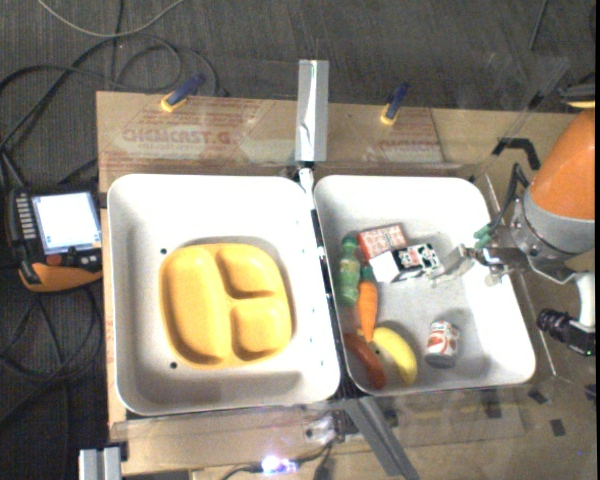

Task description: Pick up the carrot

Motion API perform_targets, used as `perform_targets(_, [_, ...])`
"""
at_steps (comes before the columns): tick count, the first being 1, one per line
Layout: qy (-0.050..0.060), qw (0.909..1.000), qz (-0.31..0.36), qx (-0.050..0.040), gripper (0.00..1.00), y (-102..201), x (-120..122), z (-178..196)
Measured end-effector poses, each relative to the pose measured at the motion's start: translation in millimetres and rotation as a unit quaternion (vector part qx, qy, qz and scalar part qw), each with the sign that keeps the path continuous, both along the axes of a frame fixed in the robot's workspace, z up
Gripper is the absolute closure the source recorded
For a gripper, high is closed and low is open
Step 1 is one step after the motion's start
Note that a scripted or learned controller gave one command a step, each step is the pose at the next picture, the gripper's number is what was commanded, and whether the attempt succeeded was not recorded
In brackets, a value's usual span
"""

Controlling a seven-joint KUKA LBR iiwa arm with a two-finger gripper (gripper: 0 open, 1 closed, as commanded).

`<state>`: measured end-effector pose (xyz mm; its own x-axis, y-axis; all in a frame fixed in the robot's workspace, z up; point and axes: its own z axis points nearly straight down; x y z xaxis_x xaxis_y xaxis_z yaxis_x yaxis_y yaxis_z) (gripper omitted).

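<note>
A: Status on the carrot pick?

B: Not picked. Carrot (367, 306) is lying in the right bin (500, 298), against its left wall, lower-middle of the frame. Green item (349, 271) touching its top end, banana (398, 353) and a reddish item (365, 359) right at its lower end.

A: Where's the arm?

B: Arm (565, 183) is in from the right edge, orange band showing. Gripper (458, 262) sits over the right half of the same bin, right of centre in the frame, pointing left toward the small boxes (400, 250). Well apart from the carrot.

A: Claw open or closed?

B: Can't tell from here. Tip is small and blurs into the white bin. Nothing visibly in it.

A: So what's left?

B: My read: basically all of it. It has to travel left and down-frame to the carrot, descend, close, lift. Crowded spot too, neighbours touching both ends, wall on one side. I'd expect a grab across the middle to be the cleanest option.

A: Other bin?

B: Left bin (130, 268) just has the yellow tray (227, 301). Not involved. Small can (441, 340) sits lower right, out of the way.
</note>
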<state>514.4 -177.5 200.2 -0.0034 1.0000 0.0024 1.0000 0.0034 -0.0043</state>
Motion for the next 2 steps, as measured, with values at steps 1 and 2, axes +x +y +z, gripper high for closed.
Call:
perform_targets(1, [-0.001, 0.9899, 0.142, -0.0002, 0.00, 52.7, 60.6, -102.7])
perform_targets(2, [0.000, 0.9899, 0.142, 0.0023, 1.00, 54.3, 60.4, -95.5])
